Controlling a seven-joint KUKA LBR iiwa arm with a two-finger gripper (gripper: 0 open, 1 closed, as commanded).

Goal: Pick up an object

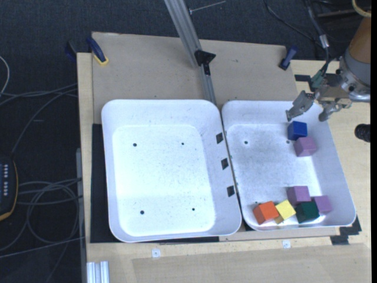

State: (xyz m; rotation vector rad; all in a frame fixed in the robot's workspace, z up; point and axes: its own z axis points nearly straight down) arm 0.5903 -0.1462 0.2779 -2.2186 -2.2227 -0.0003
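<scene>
Just below the hand (312, 108), in the right bin (259, 158), a blue cube (297, 129) sits touching a lilac cube (305, 146) on its far side from the hand. The hand hovers over the bin's upper right corner with its two fingers spread apart and nothing between them; it holds no object. The blue cube looks the likeliest thing to pick, being nearest. The risk, as I judge it, lies in how tightly the two cubes sit together: a finger coming down on that side could land on the lilac cube or push both away instead of closing around one. The bin's right wall is also close by, so a finger might catch the rim. Farther off, toward the bin's near corner, an orange cube (265, 211), a yellow cube (285, 209), a green cube (306, 211) and two more purple cubes (298, 193) are packed in a cluster. The bin floor is smooth, speckled white plastic and likely slippery. Beside it lies the left bin (165, 175), both resting on a pale wooden table (147, 69) over dark carpet with loose cables (35, 175).
</scene>
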